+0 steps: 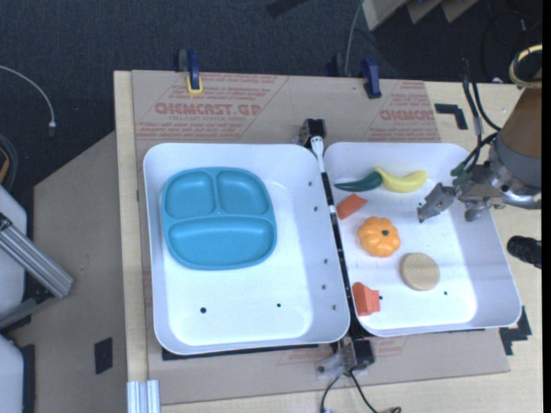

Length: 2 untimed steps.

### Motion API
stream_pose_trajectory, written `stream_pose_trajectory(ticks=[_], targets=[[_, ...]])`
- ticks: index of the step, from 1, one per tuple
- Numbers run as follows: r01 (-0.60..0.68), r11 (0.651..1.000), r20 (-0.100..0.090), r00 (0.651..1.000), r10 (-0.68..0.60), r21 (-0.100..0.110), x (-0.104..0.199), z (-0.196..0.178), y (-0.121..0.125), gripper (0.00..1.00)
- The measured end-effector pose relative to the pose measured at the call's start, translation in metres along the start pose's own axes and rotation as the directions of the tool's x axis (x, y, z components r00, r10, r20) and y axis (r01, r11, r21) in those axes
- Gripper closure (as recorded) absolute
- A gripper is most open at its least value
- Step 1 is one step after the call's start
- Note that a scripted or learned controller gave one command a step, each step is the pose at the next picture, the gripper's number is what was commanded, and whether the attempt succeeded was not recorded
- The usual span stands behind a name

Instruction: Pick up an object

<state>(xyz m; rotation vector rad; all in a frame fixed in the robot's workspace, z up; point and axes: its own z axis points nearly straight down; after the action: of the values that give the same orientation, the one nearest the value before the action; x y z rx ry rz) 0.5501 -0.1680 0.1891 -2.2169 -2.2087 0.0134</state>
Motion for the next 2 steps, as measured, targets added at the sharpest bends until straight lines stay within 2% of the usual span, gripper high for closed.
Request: stream_pose_trajectory(ticks=[1, 2], targets=[[0.004, 1.0, 0.003, 1.0, -0.004, -0.015, 0.001, -0.008, 0.003, 0.0], [0.003, 1.0, 0.0, 1.0, -0.003, -0.007, 0.003, 0.055, 0.0, 0.0]])
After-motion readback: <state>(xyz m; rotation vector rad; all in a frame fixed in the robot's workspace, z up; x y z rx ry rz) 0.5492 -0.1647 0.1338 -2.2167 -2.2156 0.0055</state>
